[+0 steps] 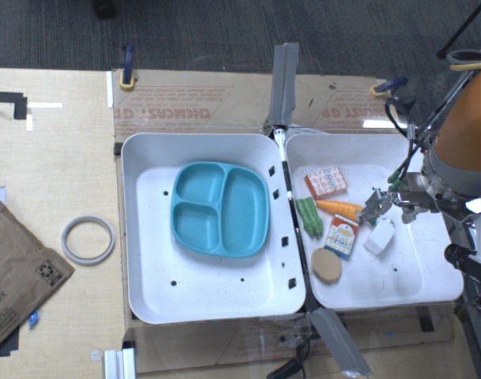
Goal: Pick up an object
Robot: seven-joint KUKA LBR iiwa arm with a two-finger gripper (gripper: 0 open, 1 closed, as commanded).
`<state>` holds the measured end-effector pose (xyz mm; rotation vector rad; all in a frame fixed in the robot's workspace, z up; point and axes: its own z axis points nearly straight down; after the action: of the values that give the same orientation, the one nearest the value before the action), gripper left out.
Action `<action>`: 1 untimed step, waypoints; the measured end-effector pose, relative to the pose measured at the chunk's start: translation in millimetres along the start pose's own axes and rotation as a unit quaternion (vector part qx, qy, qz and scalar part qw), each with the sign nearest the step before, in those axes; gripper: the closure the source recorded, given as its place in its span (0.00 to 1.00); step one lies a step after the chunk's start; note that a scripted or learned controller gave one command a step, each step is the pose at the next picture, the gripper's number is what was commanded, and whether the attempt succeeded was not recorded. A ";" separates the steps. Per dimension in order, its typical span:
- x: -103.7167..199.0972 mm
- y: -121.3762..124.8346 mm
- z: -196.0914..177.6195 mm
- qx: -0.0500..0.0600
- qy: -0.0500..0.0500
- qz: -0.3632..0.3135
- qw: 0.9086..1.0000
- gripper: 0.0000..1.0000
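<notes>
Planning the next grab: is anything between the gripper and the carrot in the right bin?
Nothing visible. The gripper sits just right of the carrot, at its tip, with bare bin floor between them. The white block lies below that line, the red box above it.

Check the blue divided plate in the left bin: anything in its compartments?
Empty. The blue divided plate lies flat in the left bin, and all three compartments show bare blue.

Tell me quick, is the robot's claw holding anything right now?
Gripper: cannot tell if it is open or closed; it hangs over the right bin between the carrot and the white block, with nothing seen in its grip.
</notes>
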<state>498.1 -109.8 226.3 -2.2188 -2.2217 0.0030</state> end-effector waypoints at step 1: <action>-4.2 41.9 111.8 0.000 0.000 -0.129 0.992 0.00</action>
<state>539.7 -114.0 114.4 -1.9129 -2.4894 0.0022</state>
